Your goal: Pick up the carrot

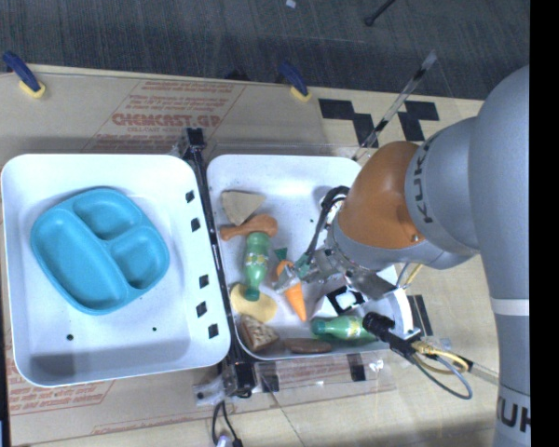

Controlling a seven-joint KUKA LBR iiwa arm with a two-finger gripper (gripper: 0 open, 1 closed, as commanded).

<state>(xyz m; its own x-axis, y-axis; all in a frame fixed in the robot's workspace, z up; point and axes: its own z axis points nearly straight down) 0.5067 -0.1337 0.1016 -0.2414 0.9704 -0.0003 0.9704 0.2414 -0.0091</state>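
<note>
A slanted overhead look at a counter [65,408] carrying two shallow white bins side by side. The carrot [297,299], small, orange and pointed, serves as the landmark; it lies in the right bin [261,168], toward that bin's near edge.

Nearest the viewer, just below and to the right of the carrot, a green bottle [343,327] lies on its side, with a flat brown item [303,346] along the bin's near wall beneath it. To the carrot's lower left sits a yellow piece [246,300] beside a tan, textured piece [258,331].

The pincer [309,270] hangs immediately above and to the right of the carrot, at the end of a grey arm [466,194] with an orange band [384,198]. The wrist hides its tips, so whether it is wide or narrow cannot be told, and nothing shows the carrot being held.

Just left of the carrot, a second green bottle [255,261] stands or leans. Farther off, up and left, lie a brown drumstick-shaped toy [249,228] and a tan wedge [241,202]. Well to the carrot's left, the left bin [37,352] holds a blue divided plate [98,247].

The step in hand looks like the final approach. Next, the pincer would probably need to settle astride the carrot without nudging either bottle, then close and lift.
</note>
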